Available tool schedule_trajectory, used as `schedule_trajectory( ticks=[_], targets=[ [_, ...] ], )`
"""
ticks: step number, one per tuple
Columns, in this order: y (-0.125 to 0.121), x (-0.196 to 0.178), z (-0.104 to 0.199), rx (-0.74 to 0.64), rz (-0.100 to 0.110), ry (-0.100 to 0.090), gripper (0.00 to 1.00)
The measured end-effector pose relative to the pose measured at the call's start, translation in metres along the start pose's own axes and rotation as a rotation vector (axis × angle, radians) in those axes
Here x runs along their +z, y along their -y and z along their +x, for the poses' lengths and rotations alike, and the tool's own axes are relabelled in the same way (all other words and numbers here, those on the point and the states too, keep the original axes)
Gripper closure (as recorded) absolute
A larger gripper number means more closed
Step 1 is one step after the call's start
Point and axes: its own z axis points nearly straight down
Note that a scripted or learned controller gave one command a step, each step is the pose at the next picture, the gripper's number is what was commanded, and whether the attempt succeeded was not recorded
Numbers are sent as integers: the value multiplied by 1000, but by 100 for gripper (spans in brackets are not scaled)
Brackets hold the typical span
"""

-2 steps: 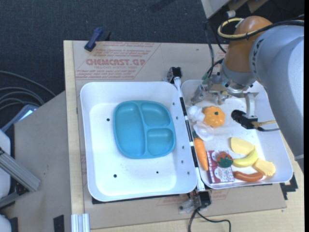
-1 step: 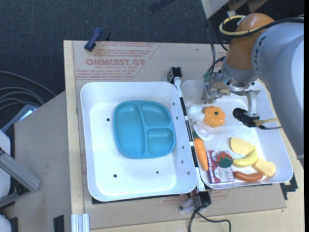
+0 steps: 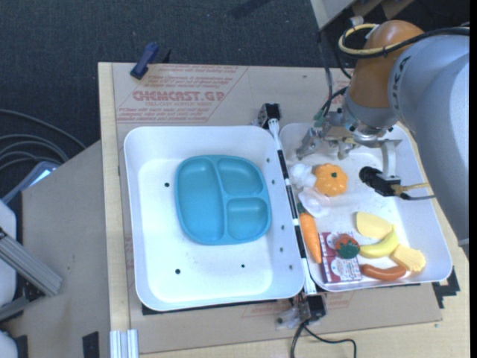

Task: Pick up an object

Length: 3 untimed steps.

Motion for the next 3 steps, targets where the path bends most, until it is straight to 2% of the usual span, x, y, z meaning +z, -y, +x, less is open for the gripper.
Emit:
schedule_trajectory(
  ticks=[1, 2, 3],
  targets=[
    [1, 11, -15, 1, 1, -1, 0],
    [0, 10, 0, 0, 2, -2, 0],
    [1, 10, -3, 1, 2, -1, 0]
  ],
)
